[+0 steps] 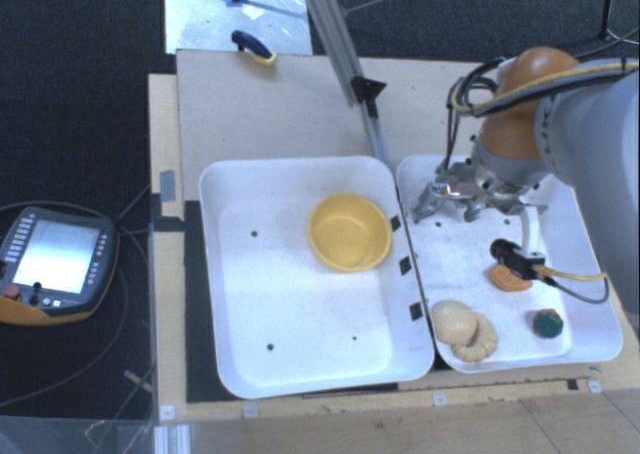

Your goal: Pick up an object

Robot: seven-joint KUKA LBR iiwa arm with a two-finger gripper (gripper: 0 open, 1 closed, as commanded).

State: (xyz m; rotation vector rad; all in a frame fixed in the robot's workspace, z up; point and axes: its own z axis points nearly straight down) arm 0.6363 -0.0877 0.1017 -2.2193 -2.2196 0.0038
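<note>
Grey robot arm's gripper [432, 204] hovers over a bare back corner of the right shallow white bin [460, 264] – whether open or closed cannot be told, nothing visibly held – well apart from the pale bread-shaped toys [463, 327] near the front, so descending here would probably grasp nothing.

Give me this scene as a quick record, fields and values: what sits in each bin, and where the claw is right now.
left bin: one yellow bowl, upright, near the right wall
right bin: pale bun touching a croissant-shaped piece toward the view's bottom; small green ball to their right; orange piece mid-bin
claw: over the right bin's upper left part, apart from every item
bench: blue and yellow clamp at the far edge
floor, left of bench: teach pendant
</note>
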